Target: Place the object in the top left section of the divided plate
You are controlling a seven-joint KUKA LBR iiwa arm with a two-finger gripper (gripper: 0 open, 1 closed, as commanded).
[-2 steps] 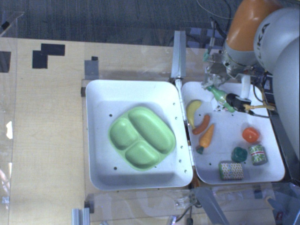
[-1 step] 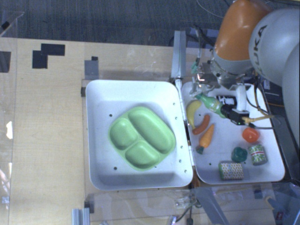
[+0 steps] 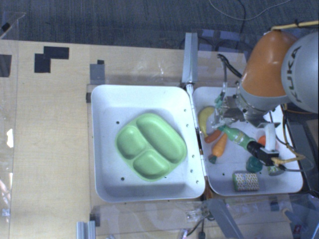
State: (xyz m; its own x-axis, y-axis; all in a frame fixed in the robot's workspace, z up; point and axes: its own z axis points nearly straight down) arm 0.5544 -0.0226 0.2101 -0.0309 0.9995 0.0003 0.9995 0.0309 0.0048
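Orange arm (image 3: 266, 66) fills the upper right, its tool (image 3: 225, 112) lowered into the right bin (image 3: 294, 185) among the clutter; its grip can't be told. Green plate (image 3: 151, 146) waits in the left bin (image 3: 107, 183).

A pale wooden bench (image 3: 50, 148) carries two shallow white bins side by side: the left bin (image 3: 104, 183) near its middle, the right bin (image 3: 294, 183) toward its right edge. Black patches (image 3: 50, 58) mark the bench's far left corner.
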